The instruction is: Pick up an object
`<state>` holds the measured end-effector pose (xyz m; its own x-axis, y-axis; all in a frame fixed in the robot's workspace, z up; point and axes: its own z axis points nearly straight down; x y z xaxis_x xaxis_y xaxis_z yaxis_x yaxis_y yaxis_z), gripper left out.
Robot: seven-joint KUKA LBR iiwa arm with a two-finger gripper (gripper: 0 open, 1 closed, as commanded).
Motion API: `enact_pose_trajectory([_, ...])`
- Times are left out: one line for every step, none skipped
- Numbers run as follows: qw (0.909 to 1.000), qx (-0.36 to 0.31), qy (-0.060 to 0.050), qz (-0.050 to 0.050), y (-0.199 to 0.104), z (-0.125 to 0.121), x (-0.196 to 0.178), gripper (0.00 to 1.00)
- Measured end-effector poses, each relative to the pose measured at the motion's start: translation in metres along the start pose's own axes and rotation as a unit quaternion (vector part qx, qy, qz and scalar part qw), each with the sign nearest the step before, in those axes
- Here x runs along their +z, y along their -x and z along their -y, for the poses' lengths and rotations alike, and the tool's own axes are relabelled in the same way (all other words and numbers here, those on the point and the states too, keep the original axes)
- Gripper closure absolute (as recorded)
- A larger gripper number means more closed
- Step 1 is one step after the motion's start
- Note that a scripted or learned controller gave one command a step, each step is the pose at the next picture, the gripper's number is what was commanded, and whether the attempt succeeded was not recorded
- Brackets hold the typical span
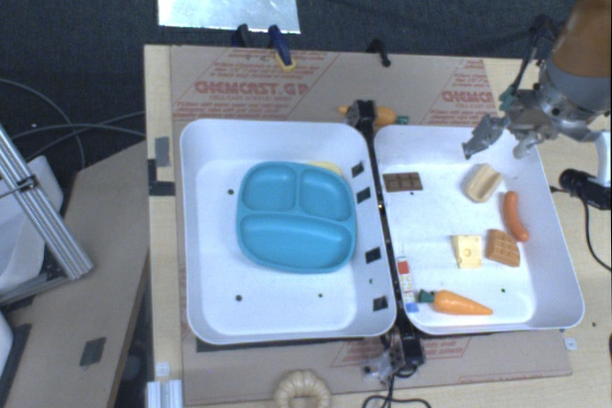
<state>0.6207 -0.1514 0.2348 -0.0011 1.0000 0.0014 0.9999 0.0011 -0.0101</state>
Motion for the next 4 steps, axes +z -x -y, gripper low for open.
enact_pose_trajectory([1.0, -0.001, 0.006, 0.001, 0.0, -0.002, -0.007, 0.0])
enact_pose_trajectory([1.0, 0.0, 0.005, 0.001, 0.005, -0.005, 0.036, 0.0])
enact_pose_trajectory([1.0, -0.001, 0.004, 0.001, -0.001, -0.007, 0.079, 0.0])
enact_pose_trajectory([1.0, -0.001, 0.004, 0.0, -0.007, -0.002, 0.139, 0.0])
